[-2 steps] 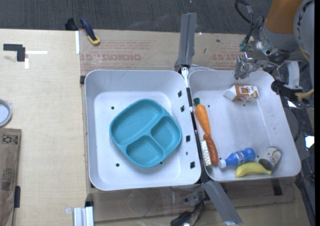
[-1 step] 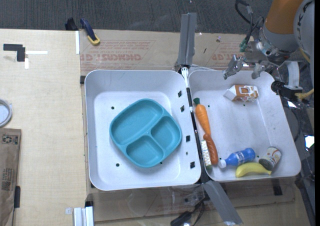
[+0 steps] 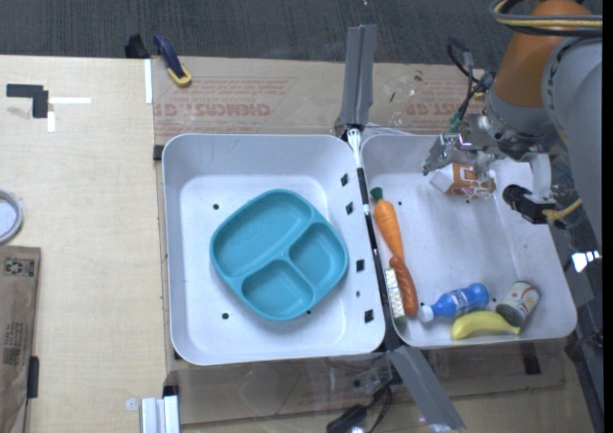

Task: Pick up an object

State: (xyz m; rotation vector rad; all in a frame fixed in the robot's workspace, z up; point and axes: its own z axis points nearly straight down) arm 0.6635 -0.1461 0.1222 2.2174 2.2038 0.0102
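Pincer low over upper part of right bin, upper right of frame, directly above a small orange-and-white carton. Cannot tell pincer state: metal parts blur together against the carton. No clear sign of the carton lifted off the bin floor.

Risks, as judgement:
- Carton tilted near bin's upper wall; could slide or tip away under a closing grip, or get pinned against the wall.
- Thin card may crush or slip out on lift.
- Cables at wrist hang close to bin rim; snag possible.

Other candidates along right bin's left and lower edge: carrot, sausage-like piece, blue bottle, banana, small can. Bottle, banana, can crowded, touching or nearly.

Left bin carries 1 blue divided plate.

Hard to make out: carton's print, contact points, worktop clutter at far left cut off by frame.
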